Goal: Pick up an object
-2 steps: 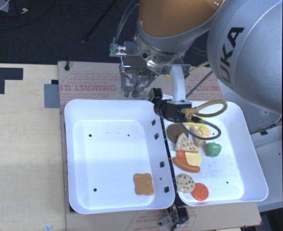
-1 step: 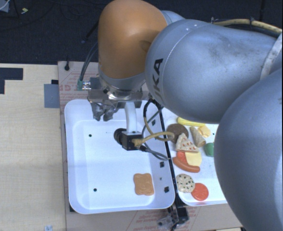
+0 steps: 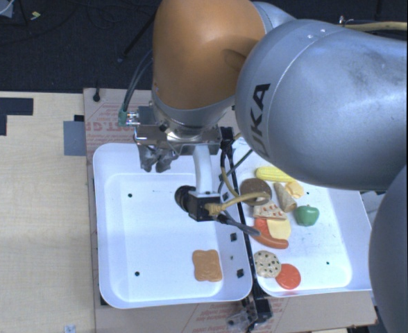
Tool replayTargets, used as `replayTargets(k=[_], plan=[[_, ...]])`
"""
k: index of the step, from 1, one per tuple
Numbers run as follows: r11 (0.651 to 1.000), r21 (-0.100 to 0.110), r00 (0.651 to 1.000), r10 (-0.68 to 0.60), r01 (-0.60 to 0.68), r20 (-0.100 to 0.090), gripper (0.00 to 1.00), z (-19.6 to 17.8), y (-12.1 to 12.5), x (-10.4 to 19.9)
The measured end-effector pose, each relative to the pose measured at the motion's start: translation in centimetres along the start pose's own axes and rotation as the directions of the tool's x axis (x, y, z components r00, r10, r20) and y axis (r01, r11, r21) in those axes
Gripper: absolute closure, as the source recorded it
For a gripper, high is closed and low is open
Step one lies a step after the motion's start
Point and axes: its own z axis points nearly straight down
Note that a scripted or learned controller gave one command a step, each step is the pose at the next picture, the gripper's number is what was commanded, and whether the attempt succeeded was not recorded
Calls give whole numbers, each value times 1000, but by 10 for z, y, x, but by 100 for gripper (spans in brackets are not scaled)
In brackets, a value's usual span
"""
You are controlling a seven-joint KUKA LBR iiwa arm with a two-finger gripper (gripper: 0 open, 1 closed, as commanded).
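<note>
Jaws of the gripper (image 3: 159, 159) point down over the far left part of the left bin (image 3: 141, 234). Whether they are parted or closed I cannot tell, though nothing shows between them.

Well apart from the gripper, a tan toast slice (image 3: 206, 265) lies flat on the floor of the left bin, near its front right corner. It is almost square. Its slightly longer axis runs from the near rim toward the far rim, and I cannot tell which end is the top.

In the right bin (image 3: 329, 252) a cluster of toy food sits against the left side:
- a yellow corn cob (image 3: 273, 175) lying crosswise at the back
- a brown bread round (image 3: 255, 189)
- a green pepper (image 3: 306, 215)
- a red sausage (image 3: 275, 242)
- a speckled cookie (image 3: 266, 262)
- an orange-red disc (image 3: 288, 276) just beside the cookie

The grey arm (image 3: 322, 96), with its orange band (image 3: 204, 44), covers the upper right.

Both bins rest on a brown board (image 3: 110, 116). To the left is the pale wood bench (image 3: 30, 220), which carries dark rectangular patches (image 3: 73, 137). Behind the bench the room is black, with cables hanging there.
</note>
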Motion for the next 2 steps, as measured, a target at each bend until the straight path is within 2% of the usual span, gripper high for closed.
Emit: replayTargets(k=[1, 2], plan=[[1000, 3, 1000, -1, 1, 2, 100, -77, -77, 1], [1000, -10, 1000, 0, 0, -5, 100, -193, -75, 0]])
